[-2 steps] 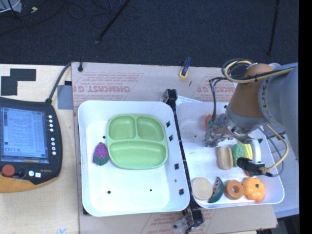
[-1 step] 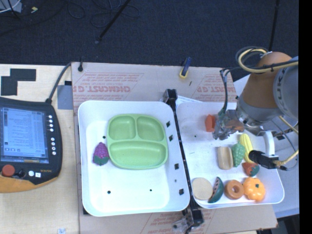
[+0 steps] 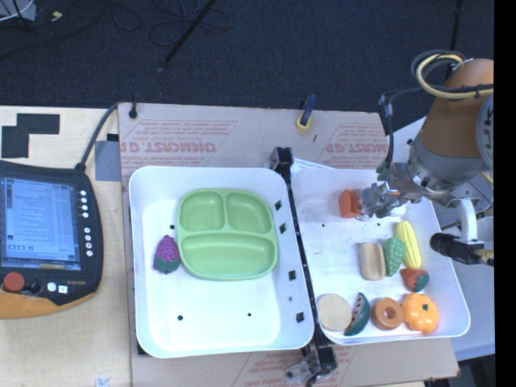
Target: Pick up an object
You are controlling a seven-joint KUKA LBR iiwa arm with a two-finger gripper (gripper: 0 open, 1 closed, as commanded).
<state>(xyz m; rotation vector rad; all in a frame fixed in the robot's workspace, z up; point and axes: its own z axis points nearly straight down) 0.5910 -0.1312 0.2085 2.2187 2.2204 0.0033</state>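
High slanted view over both bins [image 3: 141, 216]

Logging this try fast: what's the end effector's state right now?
End effector: cannot be told; it sits beside an orange toy in the right bin.

- The two white bins [image 3: 153, 216] are looking like smooth, slightly glossy plastic.
- The green divided plate [image 3: 226, 234] is showing a smooth, matt plastic finish.
- The toy foods, such as the corn [image 3: 409, 243], doughnut [image 3: 388, 313] and pumpkin [image 3: 419, 311], are looking like moulded plastic with a soft sheen.
- The purple grapes [image 3: 167, 253] are showing a bumpy surface.
- The sheet [image 3: 242, 139] under the bins is looking like matt brown cardboard with red print.
- The desk [image 3: 64, 329] is showing a pale, matt wood-like top.
- The gripper [image 3: 379, 200] is gleaming like bare metal.
- The arm's orange band [image 3: 455, 107] is looking smooth and faintly glossy.
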